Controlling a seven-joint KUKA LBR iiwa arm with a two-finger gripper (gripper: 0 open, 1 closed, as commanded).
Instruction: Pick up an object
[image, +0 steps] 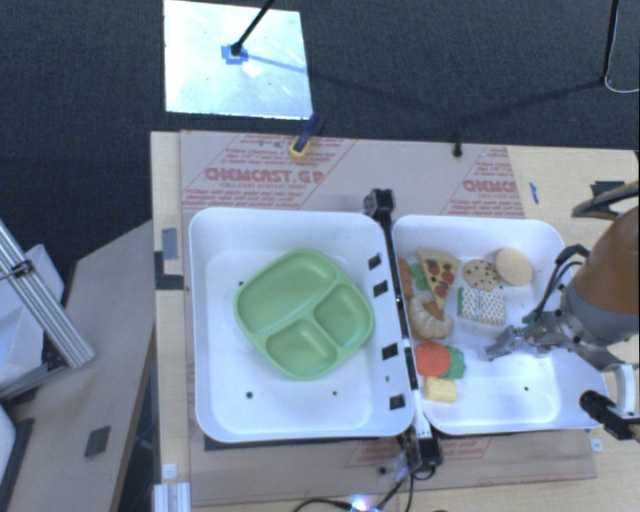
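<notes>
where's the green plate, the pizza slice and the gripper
green plate (262, 300): camera view, on its upper left compartment.
pizza slice (438, 271): camera view, on the topped middle.
gripper (497, 349): camera view, at the fingertips, over the right bin.

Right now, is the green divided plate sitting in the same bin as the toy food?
No: the green divided plate lies in the left bin, while the pizza slice and cookie lie in the right bin.

A wooden bench (120, 300) carries a printed clear sheet (350, 175) with two white bins (215, 300) side by side.
</notes>
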